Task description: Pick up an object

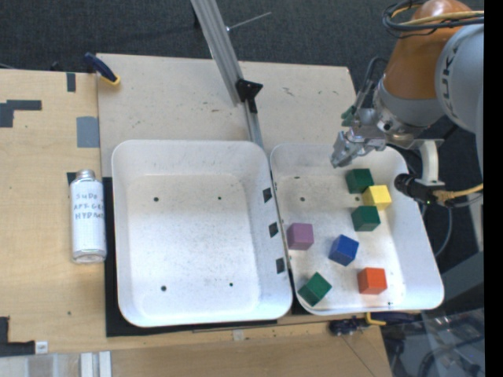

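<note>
— What's the bench looking like from where you're standing?

— A pale wooden board (196,100) is lying over dark carpet (94,14), scuffed and speckled, with grey tape patches (88,131) sticking to its left part. Two white bins are sitting side by side on it, touching along their inner rims. The left bin (126,171) is showing only a peppering of dark specks and a few small holes. A white spray can (87,215) is lying just left of it, and a blue and yellow clamp (102,67) is resting near the board's far left corner. A grey metal pole (220,38) is slanting down from the top and ending at the bins' shared far edge.

— And the blocks?

— All are sitting in the right bin (428,285). A dark green block (359,181) is lying toward the far side with a yellow block (377,196) touching it, another green block (365,217) just beneath those, a purple block (300,236) toward the left wall, a blue block (343,249) near the middle, an orange block (372,280) close to the near rim, and a third green one (315,287) at the near left corner.

— Where's the arm?

— It's reaching in from the right, orange band (416,61) showing, with the gripper (344,157) hanging over the far part of the right bin, just up and left of the dark green block. I can't tell whether it's open or closed; nothing is showing in its grasp.
</note>
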`<state>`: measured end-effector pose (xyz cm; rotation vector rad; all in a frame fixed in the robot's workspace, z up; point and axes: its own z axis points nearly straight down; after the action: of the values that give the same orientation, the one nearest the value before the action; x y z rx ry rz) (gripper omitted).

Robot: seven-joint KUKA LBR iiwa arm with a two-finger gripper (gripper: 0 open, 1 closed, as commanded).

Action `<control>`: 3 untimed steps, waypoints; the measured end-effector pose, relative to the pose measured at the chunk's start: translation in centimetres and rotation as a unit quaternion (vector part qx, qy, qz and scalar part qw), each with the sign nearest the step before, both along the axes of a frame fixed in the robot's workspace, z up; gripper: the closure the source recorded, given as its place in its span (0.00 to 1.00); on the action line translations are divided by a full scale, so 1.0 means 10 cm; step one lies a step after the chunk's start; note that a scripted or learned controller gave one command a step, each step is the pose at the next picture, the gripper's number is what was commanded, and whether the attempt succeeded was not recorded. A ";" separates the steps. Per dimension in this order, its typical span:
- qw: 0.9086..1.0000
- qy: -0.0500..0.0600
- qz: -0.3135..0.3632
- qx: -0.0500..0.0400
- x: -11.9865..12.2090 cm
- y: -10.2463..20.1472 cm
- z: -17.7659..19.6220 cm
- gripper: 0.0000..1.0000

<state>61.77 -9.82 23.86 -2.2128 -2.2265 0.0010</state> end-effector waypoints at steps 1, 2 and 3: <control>1.000 -0.001 0.000 0.000 0.12 0.49 0.07 1.00; 1.000 0.000 0.000 0.000 0.23 0.97 -0.07 1.00; 1.000 -0.001 0.000 0.000 0.31 1.52 0.00 1.00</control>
<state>64.85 5.34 23.81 -2.2125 -2.2280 -0.0017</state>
